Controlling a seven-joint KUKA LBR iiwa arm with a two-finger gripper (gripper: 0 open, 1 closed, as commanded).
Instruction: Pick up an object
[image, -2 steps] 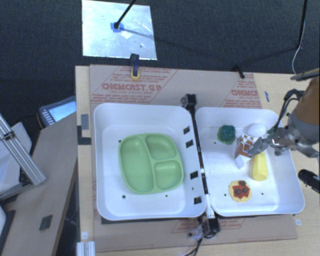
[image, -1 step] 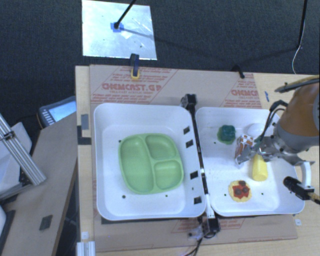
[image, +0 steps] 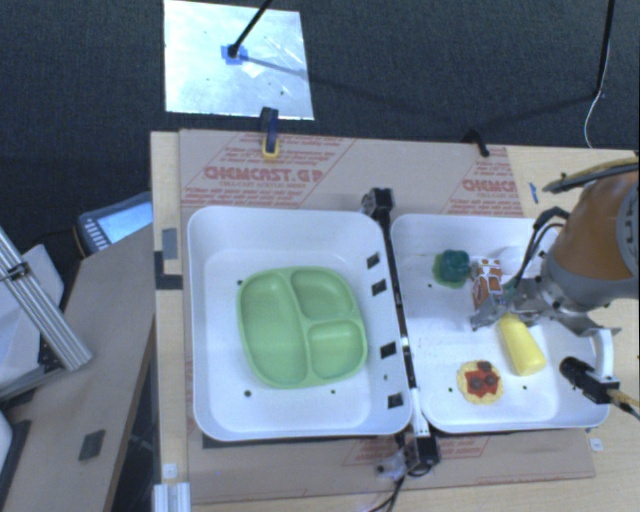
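— What do we have in the right bin?

— We count four things. A yellow block lies near the middle of that bin, tilted a little. Just above and to its left stands a small red-and-white carton, and further left of the carton sits a teal lump. Below and left of the yellow block lies a round yellow disc with red spots.

— And the gripper?

— We see it low in the bin, right at the yellow block's upper end and beside the carton. How it stands there we cannot tell, and we see nothing lifted. The arm, orange above the wrist, comes in from the right of the block.

— Further out from the yellow block?

— Well to its left, across the divider, the left bin holds a green compartment tray, lying flat near the middle.
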